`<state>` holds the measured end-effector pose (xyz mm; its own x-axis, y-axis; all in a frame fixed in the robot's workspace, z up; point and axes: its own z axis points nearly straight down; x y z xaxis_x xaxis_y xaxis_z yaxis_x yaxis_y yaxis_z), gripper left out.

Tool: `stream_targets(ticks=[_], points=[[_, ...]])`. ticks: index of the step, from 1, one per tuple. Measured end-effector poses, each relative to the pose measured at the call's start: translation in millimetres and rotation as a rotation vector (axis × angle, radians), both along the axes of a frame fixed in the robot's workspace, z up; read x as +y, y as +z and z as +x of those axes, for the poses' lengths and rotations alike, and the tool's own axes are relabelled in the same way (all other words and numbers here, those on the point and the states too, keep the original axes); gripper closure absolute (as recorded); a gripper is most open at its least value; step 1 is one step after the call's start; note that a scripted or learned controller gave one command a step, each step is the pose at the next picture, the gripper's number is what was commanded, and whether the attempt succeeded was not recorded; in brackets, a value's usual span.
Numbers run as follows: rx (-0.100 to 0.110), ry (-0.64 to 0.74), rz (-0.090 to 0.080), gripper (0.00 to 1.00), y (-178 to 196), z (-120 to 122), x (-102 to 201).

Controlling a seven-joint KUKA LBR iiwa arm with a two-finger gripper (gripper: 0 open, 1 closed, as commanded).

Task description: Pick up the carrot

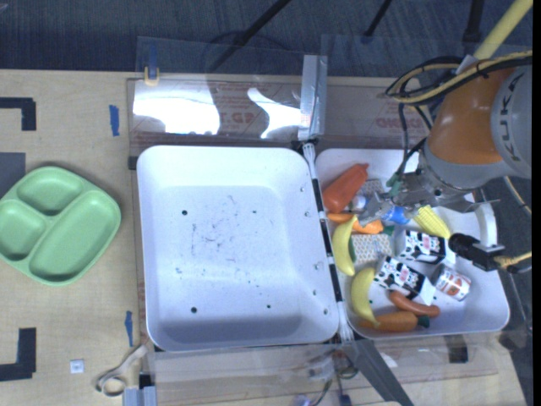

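Note:
The carrot [344, 187], orange-red and tapered, lies at a slant in the far left corner of the right bin [490, 311]. My gripper [378, 201] hangs low over the bin just to the right of the carrot's thick end, under the grey wrist and the orange band [465, 125]. Its tip is lost among the cluttered items, and nothing shows as held in it. A small orange piece [367, 224] lies just below the gripper.
The right bin is crowded: two bananas [342, 245] along its left wall, a corn cob [433, 222], black-and-white cartons [404, 277], a red can [453, 287], a long orange item [397, 321]. The left bin [228, 244] sits beside it; a green divided plate [56, 223] lies far left.

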<state>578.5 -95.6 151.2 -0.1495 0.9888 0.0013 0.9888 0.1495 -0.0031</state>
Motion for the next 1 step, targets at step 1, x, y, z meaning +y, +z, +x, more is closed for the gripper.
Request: stream_targets(ticks=[1], points=[[-0.023, 0.203, 0.0, 0.0, -58.3, 14.2, -10.4]])
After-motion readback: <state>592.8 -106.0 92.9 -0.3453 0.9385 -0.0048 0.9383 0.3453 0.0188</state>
